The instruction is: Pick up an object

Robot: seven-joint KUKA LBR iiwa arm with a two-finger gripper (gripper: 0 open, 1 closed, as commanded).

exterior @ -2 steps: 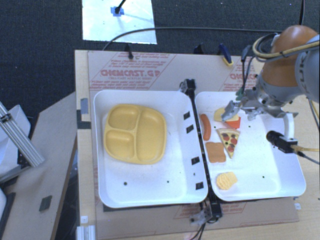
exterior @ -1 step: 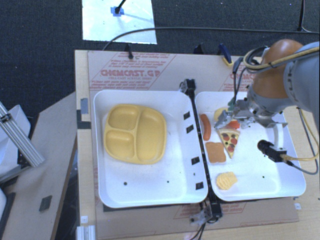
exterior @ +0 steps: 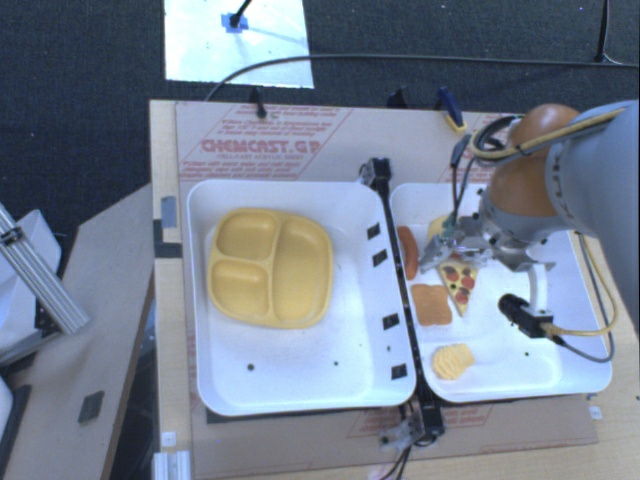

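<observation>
In the right bin (exterior: 570, 363) lie several toy foods: a reddish sausage (exterior: 407, 251) by the left wall, a pizza slice (exterior: 461, 284), an orange-brown square piece (exterior: 432, 305) and a ridged yellow piece (exterior: 452, 360) near the front. A yellow item (exterior: 438, 228) is partly hidden behind the gripper. My gripper (exterior: 455, 248) hangs low over the bin's back left part, just above the wide end of the pizza slice and right of the sausage. The arm's grey and orange wrist (exterior: 530, 178) covers the bin's back right.
The left bin (exterior: 205, 358) holds a yellow divided plate (exterior: 270, 266). A black divider strip (exterior: 392, 278) runs between the two bins. A black cable plug (exterior: 522, 313) hangs over the right bin. A white sheet (exterior: 235, 28) lies beyond the bench.
</observation>
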